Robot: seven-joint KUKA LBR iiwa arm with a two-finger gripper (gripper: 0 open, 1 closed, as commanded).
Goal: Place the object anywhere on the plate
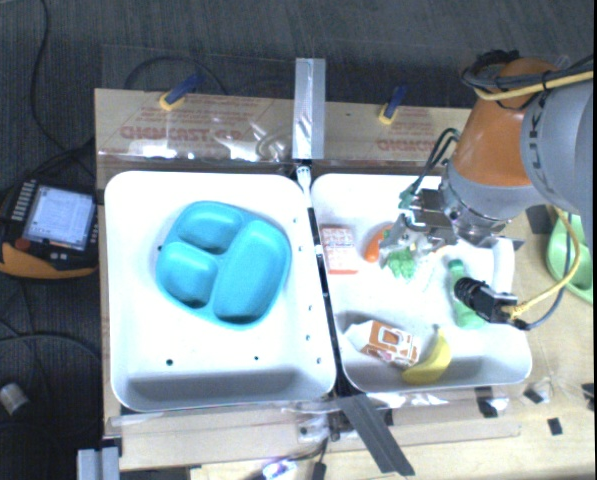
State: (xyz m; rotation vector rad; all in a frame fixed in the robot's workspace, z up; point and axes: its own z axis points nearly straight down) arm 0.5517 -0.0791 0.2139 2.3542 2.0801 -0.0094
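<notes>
Gripper (410, 236) just above green object (401, 263), well apart from blue plate (223, 259).

Dark grey carpet (58, 28) covers the floor around a pale wooden worktop (563, 348). A cardboard sheet (218, 128) with red lettering lies along the far edge under clear plastic, held by two blue-and-yellow clamps (178, 92). A silver tape strip (309, 108) runs down its middle. Left, on the carpet, sits an orange-edged handheld unit (46, 226) with a lit screen; black cables (28, 8) trail nearby
</notes>
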